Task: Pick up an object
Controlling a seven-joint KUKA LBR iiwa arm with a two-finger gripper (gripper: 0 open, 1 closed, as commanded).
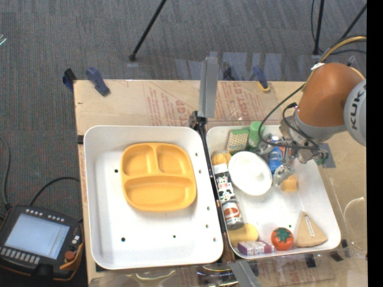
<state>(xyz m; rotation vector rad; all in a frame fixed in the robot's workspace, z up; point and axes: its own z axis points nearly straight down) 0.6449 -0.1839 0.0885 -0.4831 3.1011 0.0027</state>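
Arm over the right bin [326, 208]
The tool [282, 173] hangs low beside the white bowl [250, 172], fingers parted and gripping nothing, just above a small orange block [289, 185] lying on the bin floor.

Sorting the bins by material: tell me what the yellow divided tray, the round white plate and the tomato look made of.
Yellow divided tray: looks like moulded plastic, matte, uniform colour with soft rounded dividers.
Round white plate: probably plastic or melamine, smooth with a slight sheen; ceramic cannot be ruled out.
Tomato: likely a plastic toy, glossy red with a flat green top.
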